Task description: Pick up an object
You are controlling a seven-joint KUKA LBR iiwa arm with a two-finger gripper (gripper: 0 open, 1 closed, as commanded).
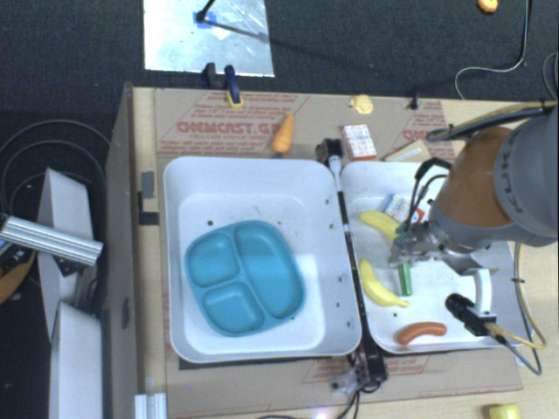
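Nearest, at the front wall of the right bin (pixel 376 177), lies a smooth orange-red sausage (pixel 421 332), rounded at both ends. Just behind it a curved yellow banana (pixel 379 286) lies close to the bin's left wall. Beside that banana is a slim green stick (pixel 405 279), straight and glossy, pointing up toward the gripper (pixel 404 250). The gripper hangs directly over the stick's upper end, which is hidden beneath it. Whether the gripper is clenched on the stick or released cannot be told from this angle. The arm (pixel 489 186), matte grey with an orange band, is cut off at the right edge and covers the bin's far right corner.

Farther back lie a second banana (pixel 379 223) and a small pale packet (pixel 397 206), its print too small to read.

The left bin (pixel 253 190), shallow white plastic with rounded corners like the other of the 2, holds a blue plate (pixel 244 276) moulded into 3 compartments.

Beyond the bins, on printed cardboard (pixel 218 125), lie a tapered orange carrot (pixel 282 134) and a small box (pixel 358 141). Farthest is a crinkled foil sheet (pixel 207 23).
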